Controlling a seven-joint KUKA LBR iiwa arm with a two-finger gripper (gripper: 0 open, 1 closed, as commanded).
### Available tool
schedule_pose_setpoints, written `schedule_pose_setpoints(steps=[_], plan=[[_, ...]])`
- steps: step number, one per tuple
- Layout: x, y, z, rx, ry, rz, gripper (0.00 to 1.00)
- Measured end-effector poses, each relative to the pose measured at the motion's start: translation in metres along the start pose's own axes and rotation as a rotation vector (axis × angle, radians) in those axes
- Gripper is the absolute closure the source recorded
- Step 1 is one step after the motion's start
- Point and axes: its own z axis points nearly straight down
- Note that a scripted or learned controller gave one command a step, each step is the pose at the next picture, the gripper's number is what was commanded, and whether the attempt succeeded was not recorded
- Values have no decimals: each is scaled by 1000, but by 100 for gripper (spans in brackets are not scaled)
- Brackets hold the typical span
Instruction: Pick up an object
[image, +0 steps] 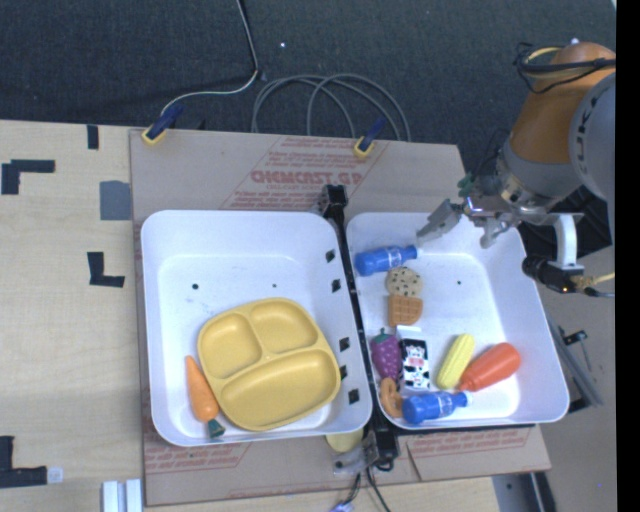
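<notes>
The blue plastic bottle (434, 405) at the right bin's (500, 275) lower edge lies untouched, well below the empty, spread two-finger gripper (464, 225) hovering upper right, so approach remains: descend onto one object.

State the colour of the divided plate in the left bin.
Yellow; the plate lies flat in the left bin, clear in the camera view.

Tabletop (60, 330) is light wood with black and grey markers. A printed cardboard sheet (300, 170) lies flat on it, clamped at the far edge by two clips, yellow (157, 131) and blue (368, 137). Two white bins rest on the cardboard, touching: left bin (160, 300) and right bin (535, 330).
</notes>
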Motion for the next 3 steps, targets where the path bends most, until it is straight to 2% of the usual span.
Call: schedule_pose_setpoints(steps=[1, 2, 3], plan=[[25, -10, 101, 10, 3, -1, 0], [55, -42, 124, -2, -2, -1, 0], [53, -41, 112, -5, -3, 1, 100]])
